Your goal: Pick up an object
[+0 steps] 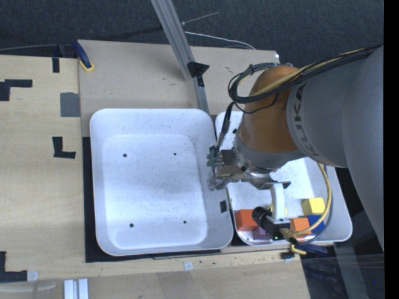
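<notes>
This is a robotics lab test cell: a plywood bench [37, 167] marked with black tape, two white bins [149, 179] at centre frame, an aluminium mounting rail [171, 23] at the top, and dark carpet [299, 11] behind.

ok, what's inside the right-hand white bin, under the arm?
The right-hand shallow white bin shows an orange block, a yellow block and a smaller orange piece. The grey arm covers the bin's upper part.
</notes>
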`<state>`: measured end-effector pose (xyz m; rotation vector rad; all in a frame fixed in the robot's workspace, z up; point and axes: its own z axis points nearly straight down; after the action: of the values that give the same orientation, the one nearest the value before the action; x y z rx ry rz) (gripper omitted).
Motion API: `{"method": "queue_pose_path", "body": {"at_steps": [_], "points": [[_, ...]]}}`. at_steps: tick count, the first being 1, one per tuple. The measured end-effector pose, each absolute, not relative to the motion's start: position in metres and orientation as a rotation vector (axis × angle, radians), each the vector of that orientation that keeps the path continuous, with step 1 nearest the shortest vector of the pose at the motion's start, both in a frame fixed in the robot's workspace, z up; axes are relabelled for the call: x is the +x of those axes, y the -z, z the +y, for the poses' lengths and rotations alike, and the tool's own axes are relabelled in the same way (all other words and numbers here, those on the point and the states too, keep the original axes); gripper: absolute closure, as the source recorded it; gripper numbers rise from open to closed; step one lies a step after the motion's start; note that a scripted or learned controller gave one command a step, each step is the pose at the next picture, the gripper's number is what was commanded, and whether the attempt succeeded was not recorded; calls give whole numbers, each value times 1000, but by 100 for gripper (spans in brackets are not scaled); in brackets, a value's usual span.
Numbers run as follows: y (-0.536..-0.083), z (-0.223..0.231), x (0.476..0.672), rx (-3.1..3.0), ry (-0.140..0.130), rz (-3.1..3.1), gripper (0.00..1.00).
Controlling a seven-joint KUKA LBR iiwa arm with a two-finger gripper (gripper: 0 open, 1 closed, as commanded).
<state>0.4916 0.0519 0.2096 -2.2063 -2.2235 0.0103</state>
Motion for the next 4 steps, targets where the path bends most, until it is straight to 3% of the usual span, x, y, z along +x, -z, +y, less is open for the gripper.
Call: {"method": "queue_pose_path", "body": {"at_steps": [1, 2, 3, 4], "points": [[-223, 48, 494, -2216, -4, -2222, 100], [-397, 72, 483, -2220, 9, -2228, 100], [-392, 71, 482, -2220, -3, -2223, 0], [-337, 75, 494, -2218, -10, -2220, 0]]}}
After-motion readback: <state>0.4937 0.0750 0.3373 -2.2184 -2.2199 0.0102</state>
